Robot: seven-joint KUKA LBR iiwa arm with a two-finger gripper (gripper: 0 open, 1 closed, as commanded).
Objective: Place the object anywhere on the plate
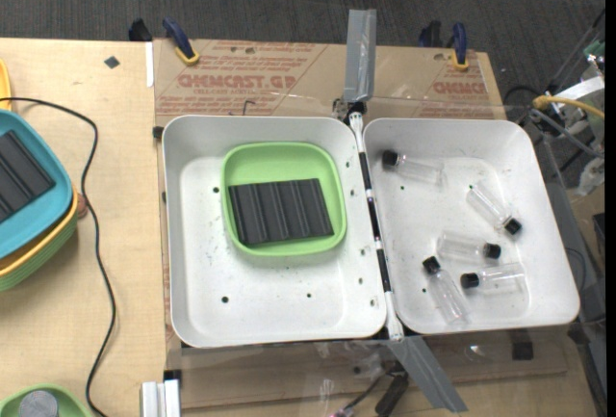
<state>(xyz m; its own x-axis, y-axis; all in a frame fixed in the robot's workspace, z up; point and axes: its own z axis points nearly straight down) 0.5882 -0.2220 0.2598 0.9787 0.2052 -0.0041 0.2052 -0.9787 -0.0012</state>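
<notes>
A green square plate [327, 176] sits in the left white bin [192, 242], toward its back. A dark ribbed rectangular pad [281, 211] lies flat on the plate. In the right white bin [539, 213] lie several clear plastic vials with black caps: one at the back left [412, 169], one at the right [493, 210], and a cluster near the front [462, 273].
A stack of teal and green plates [34, 203] stands at the left edge of the wooden bench, with a black cable [96, 213] running past it. Cardboard [260, 73] lies behind the bins, held by clamps. Cables and gear crowd the right side [577, 117].
</notes>
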